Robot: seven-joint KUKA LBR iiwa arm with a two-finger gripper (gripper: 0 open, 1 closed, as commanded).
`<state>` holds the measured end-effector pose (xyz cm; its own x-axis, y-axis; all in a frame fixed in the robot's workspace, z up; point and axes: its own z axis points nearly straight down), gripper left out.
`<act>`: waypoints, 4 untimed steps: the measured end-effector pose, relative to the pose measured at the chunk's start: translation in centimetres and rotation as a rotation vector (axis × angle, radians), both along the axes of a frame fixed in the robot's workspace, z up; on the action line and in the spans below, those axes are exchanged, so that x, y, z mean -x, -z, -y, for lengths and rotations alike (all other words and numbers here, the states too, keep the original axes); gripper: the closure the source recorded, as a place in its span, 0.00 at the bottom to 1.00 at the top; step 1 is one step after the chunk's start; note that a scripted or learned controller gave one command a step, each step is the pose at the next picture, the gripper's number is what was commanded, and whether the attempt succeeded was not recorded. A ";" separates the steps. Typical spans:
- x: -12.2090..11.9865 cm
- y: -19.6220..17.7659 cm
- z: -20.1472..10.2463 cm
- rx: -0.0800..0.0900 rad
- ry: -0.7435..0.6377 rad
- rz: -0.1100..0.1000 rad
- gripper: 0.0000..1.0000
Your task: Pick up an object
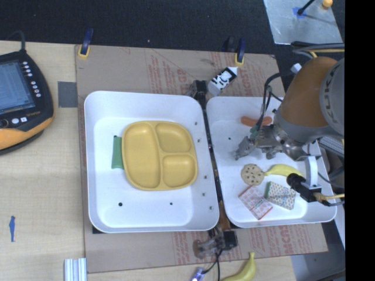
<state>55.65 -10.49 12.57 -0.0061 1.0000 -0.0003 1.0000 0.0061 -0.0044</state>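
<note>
Two grey fingers (245, 150) of the gripper (251, 146) reach left over the right bin (225, 157); spread or pressed together, I cannot tell. Just below lie a round cookie (251, 173), a banana (283, 170) and two packets (266, 199). An orange carrot (256, 121) lies above. The left bin (99, 174) holds a yellow divided plate (159, 154).

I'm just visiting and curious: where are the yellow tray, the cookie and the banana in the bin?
yellow tray (158, 154), camera view, centre divider.
cookie (251, 173), camera view, its face.
banana (283, 170), camera view, mid-curve.
</note>
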 end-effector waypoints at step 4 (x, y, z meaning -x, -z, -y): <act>-3.5 3.5 8.9 -0.001 0.001 -0.001 0.00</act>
<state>59.16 -19.44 9.12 -0.0051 1.0000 0.0008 1.0000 0.0051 -0.0052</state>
